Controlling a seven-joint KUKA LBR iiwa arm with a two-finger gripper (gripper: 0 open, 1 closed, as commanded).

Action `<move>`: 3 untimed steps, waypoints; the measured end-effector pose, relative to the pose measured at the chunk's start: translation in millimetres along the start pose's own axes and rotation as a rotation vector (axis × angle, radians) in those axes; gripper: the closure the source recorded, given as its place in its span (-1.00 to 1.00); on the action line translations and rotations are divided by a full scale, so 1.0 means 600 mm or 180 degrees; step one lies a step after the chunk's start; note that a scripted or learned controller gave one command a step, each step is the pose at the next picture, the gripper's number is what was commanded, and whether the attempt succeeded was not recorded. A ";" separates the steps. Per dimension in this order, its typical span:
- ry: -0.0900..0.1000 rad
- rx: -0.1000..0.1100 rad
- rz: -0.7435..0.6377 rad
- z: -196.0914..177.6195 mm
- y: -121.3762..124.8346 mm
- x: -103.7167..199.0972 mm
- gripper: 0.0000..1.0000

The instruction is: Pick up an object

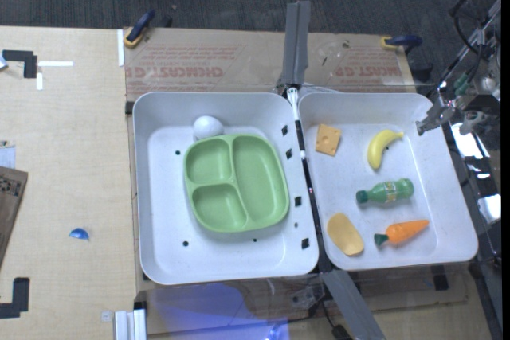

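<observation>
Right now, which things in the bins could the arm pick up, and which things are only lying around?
Could be picked:
banana
cheese wedge
green bottle
carrot
yellow chip-shaped piece
white ball
green divided plate

Lying about:
blue clamps
cardboard sheet
small blue piece

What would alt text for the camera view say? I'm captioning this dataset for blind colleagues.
Two white bins sit side by side: the left bin holds a green divided plate and a white ball; the right bin holds a cheese wedge, banana, green bottle, carrot and a yellow chip-like piece. The gripper hangs at the right bin's far right edge.
</observation>
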State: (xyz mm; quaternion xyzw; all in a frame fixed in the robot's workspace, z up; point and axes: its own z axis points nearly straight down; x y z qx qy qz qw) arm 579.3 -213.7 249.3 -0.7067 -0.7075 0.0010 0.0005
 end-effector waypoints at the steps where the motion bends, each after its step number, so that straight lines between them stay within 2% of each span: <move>1: -0.0004 -0.0014 -0.1440 0.251 0.076 0.037 -1.00; 2: 0.0003 0.0000 -0.1429 0.237 0.075 0.035 1.00; 3: -0.0004 -0.0011 -0.1004 0.080 0.088 0.108 1.00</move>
